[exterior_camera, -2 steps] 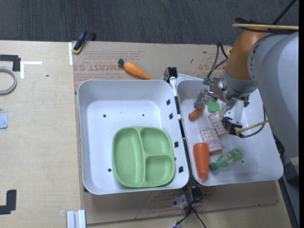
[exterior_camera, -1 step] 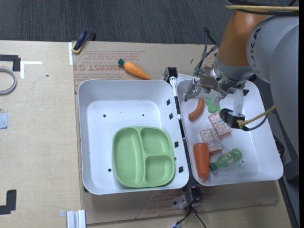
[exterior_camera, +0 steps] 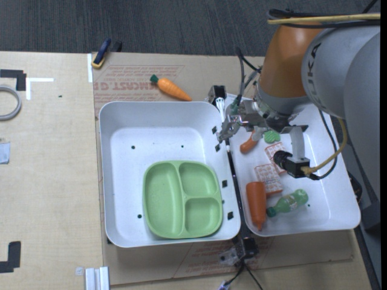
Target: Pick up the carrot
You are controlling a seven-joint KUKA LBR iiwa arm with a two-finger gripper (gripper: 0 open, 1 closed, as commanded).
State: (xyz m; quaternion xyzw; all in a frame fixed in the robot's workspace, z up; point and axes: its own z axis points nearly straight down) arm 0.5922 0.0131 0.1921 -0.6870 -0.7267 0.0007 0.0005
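Counter: you see tan board, with a blue-and-yellow tool lying at its far edge.
Left bin: you find a green divided plate in its near half, three compartments, nothing in them.
Carrot: it lies outside both bins, on the printed cardboard just beyond the left bin's far rim, green top to the left, orange tip to the right.
Right bin: a large orange carrot-shaped piece lies along the bin's left wall; a small orange piece sits farther back; a pink wafer-like block lies between them; a green bottle lies on its side near the front.
End effector: it hangs over the divide between the bins, near the right bin's far left corner, well apart from the carrot; you cannot tell how wide it stands.
Arm: it enters from the right, orange band above the wrist.
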